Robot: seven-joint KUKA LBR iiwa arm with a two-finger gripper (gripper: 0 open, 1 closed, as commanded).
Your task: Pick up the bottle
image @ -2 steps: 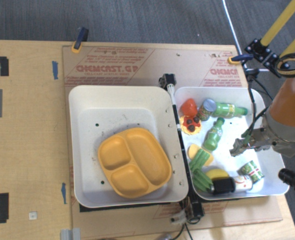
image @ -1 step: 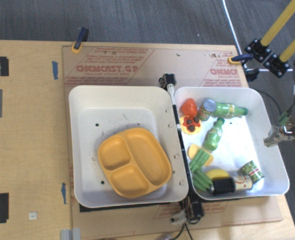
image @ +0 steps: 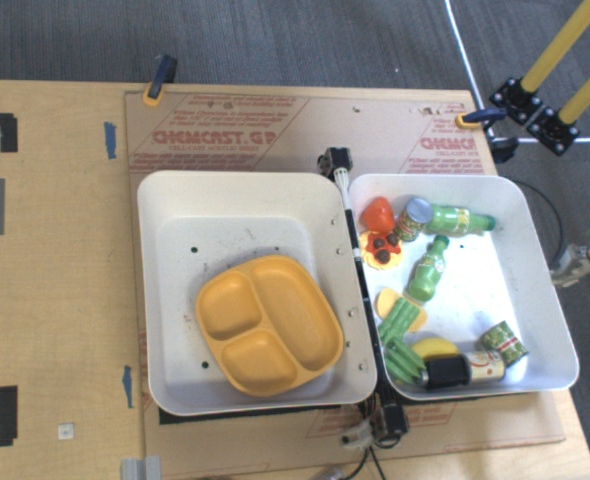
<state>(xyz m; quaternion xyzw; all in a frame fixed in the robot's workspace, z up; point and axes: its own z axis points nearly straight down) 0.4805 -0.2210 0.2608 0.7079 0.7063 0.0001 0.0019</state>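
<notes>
Gripper state: cannot tell. Entering from right, so reaching left to green bottle (image: 426,271) mid right bin (image: 478,293). Lying slanted, neck far-right.

Possible arm part (image: 587,256) at right edge, indistinct.

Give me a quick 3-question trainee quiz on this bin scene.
1. True or false: the yellow tray lies in the left bin.
2. Which bin holds the green bottles? A left, B right.
3. Fill in: the dark-capped bottle lies on its side along the right bin's ____ wall.

Key: 1 true; 2 B; 3 near (bottom).
</notes>
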